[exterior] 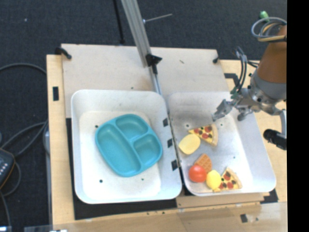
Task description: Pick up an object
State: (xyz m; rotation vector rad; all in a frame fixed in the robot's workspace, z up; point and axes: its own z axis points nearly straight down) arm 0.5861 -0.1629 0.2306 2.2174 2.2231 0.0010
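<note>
The right bin holds several toy foods: a pizza slice, a pale yellow round piece, a waffle piece, a red tomato, a yellow lemon and a second pizza slice. My gripper hangs over the bin's back part, up and to the right of the first pizza slice. Nothing shows between its fingers.
The left bin holds a blue divided plate. A slanted metal pole rises behind the bins. The arm's wrist and cables stand over the right bin's far right edge.
</note>
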